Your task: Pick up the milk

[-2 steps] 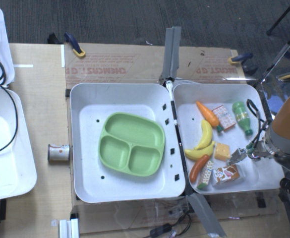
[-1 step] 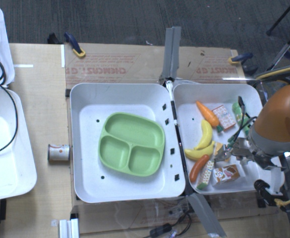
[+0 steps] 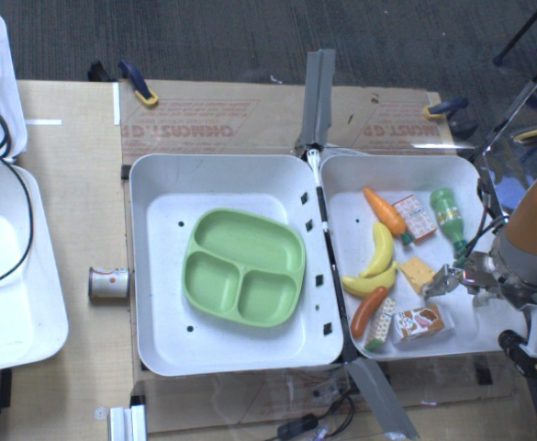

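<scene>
The milk [image 3: 419, 322] is a small white carton with a red and brown label. It lies on its side near the front wall of the right bin [image 3: 452, 168]. My gripper [image 3: 442, 280] reaches in from the right, hanging just above and behind the carton, beside a yellow cheese wedge [image 3: 416, 272]. The gripper looks open, with nothing between its fingers. The arm's orange band [image 3: 534, 232] sits at the right edge.
The right bin also holds a carrot [image 3: 384, 209], a banana [image 3: 375, 265], a red-and-white box [image 3: 414, 217], a green bottle [image 3: 449, 217], a red sausage [image 3: 367, 311] and a corn cob [image 3: 381, 324]. The left bin [image 3: 158, 246] holds a green divided plate [image 3: 243, 266]. A can [image 3: 108, 283] lies on the bench.
</scene>
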Controlling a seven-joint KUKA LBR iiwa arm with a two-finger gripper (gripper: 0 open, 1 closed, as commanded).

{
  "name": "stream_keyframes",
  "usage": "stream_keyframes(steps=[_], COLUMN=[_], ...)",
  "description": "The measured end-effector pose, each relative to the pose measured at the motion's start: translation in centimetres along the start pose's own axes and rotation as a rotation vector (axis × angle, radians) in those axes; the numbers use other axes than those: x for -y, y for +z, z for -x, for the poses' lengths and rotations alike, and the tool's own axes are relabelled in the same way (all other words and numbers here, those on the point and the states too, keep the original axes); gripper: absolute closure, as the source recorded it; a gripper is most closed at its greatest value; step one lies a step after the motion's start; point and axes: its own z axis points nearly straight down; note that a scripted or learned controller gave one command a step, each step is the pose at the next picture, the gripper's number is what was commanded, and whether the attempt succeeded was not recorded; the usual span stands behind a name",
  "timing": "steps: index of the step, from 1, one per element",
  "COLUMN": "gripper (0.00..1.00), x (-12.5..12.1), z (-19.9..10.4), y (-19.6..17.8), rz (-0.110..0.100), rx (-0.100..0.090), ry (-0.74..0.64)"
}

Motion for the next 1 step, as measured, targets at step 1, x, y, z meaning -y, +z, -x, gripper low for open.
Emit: stream_keyframes(steps=[1], gripper=[0.0], x=[0.39], z=[-6.52], y=[0.08], rz=[-0.002], rx=[0.0], ry=[0.184])
